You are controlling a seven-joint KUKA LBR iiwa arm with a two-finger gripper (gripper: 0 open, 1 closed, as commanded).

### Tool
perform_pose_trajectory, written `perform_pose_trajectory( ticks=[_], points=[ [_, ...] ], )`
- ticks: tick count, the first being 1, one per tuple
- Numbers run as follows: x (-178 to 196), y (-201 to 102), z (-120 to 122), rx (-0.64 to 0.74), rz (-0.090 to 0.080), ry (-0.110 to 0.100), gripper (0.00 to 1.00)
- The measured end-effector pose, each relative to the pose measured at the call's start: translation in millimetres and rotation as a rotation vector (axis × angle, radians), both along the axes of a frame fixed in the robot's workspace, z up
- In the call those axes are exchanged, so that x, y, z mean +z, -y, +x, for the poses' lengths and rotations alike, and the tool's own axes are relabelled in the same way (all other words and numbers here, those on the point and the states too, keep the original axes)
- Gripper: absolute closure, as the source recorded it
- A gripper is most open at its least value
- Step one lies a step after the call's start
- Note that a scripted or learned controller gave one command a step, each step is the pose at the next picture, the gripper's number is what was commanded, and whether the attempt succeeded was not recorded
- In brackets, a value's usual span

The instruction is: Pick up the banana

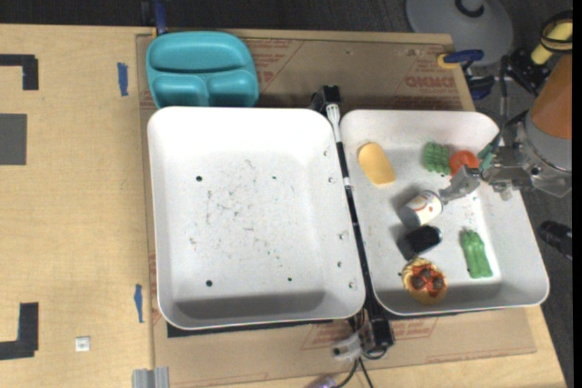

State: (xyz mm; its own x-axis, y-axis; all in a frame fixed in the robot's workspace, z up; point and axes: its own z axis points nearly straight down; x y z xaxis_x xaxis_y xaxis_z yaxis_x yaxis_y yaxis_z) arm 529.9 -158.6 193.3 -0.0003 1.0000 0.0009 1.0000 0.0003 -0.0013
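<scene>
Gripper: the gripper (453, 188) reached in from the right over the right bin (523, 223), low over its middle; whether it was spread or pressed together could not be told, and nothing could be seen held in it.
Nearest to it: a white and red ball (423, 206) lay just beside its tip, to the lower left; a small red item (464, 161) and a green item (436, 157) lay just above it.
Banana: the banana (376, 163), a stubby yellow piece, lay in the upper left part of the same bin, apart from the gripper, to its left and a little higher.
Further out: a black object (420, 239), a green bottle-shaped toy (475, 253) and a round orange-brown item (425, 279) lay in the bin's lower half.
Left side: the left bin (182, 195) sat alongside, with a teal tray (202, 68) behind it.
</scene>
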Motion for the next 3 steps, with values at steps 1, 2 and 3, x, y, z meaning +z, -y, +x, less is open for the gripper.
perform_pose_trajectory(
  ticks=[1,2,3],
  points=[
    [-95,-51,-30,0.096,-0.001,0.002,0.00],
    [-86,-51,-29,0.096,-0.002,0.005,1.00],
    [-106,-65,-48,0.100,-0.001,0.008,1.00]
  ],
)
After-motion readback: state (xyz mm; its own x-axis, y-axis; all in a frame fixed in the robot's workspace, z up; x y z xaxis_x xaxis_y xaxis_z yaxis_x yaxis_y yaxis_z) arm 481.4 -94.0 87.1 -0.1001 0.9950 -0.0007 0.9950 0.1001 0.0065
